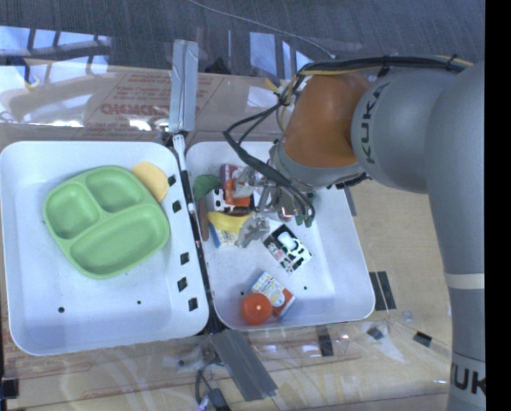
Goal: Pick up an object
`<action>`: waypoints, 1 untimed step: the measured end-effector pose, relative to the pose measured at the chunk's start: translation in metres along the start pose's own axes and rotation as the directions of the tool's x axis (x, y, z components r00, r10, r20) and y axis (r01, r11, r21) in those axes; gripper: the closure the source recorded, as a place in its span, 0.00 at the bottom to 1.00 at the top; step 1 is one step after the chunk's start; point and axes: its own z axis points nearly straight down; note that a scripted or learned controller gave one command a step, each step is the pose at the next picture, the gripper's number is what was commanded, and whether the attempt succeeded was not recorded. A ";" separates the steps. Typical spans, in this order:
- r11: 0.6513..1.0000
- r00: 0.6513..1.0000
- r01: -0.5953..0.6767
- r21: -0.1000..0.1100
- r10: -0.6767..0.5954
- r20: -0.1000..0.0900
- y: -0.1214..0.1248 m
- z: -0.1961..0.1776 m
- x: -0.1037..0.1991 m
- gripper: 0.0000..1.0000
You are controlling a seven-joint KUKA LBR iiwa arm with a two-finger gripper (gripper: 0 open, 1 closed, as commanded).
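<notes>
Task looks early/mid-stage, imo: the gripper [276, 202] is down low in the right bin [341, 268], over the clutter at that bin's upper left, but nothing can be seen lifted or clamped, so the pick isn't done as far as the view shows. Can't tell whether the fingers are spread or pressed together; the wrist, orange band [319, 122] and cable loops sit right on top of them, w/ only dark metal bits poking out below. Candidate objs all lie in the right bin: a black-and-white patterned item [288, 249] just below the gripper, a yellow piece [223, 223] and a silvery crumpled bit [253, 229] just left of it, a red/white/black toy-like thing [235, 193] and a small green piece [206, 184] near the divider, and, well apart toward the near rim, an orange ball [256, 309] touching a small printed packet [272, 289]. Which one is the target: can't say. Left bin [15, 255] holds a green compartment plate [107, 219] w/ a yellow object [151, 178] at its upper right edge. Left to do, by my read: close on sth, lift it clear. Hard to make out: objs under the wrist are partly covered, the toy's shape is unclear, packet print too small to read, and the arm [426, 127] is cut off at the right.
</notes>
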 end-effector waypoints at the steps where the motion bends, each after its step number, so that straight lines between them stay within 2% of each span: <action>1: 1.000 1.000 -0.011 0.002 0.011 0.013 0.002 0.009 -0.037 0.00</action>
